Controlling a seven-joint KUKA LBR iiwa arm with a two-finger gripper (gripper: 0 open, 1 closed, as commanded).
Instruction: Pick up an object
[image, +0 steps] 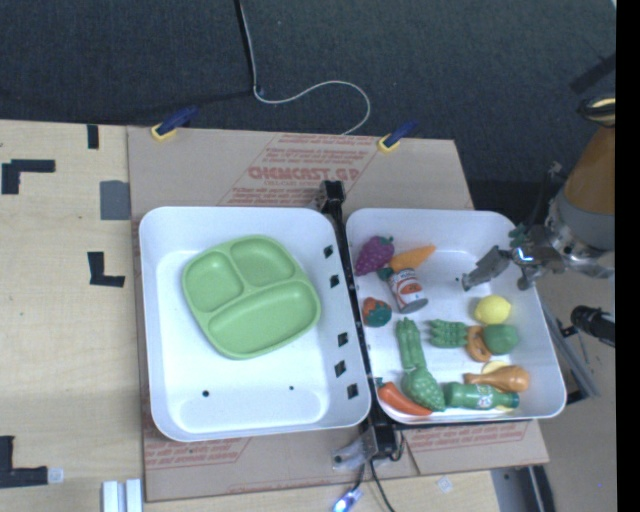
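Taking the lemon as the landmark, the nearest clutter is lying below it along the front wall of the right bin: a green bottle, a corn cob and an orange carrot, all packed close together. The gripper is hovering just above the lemon with its jaws spread and nothing between them. I'd be lowering straight onto the lemon, since it is sitting a little apart from its neighbours, while beyond it the grapes and the green plate in the left bin are lying well clear.

grey arm, orange band above wrist, dark metal two-finger tool
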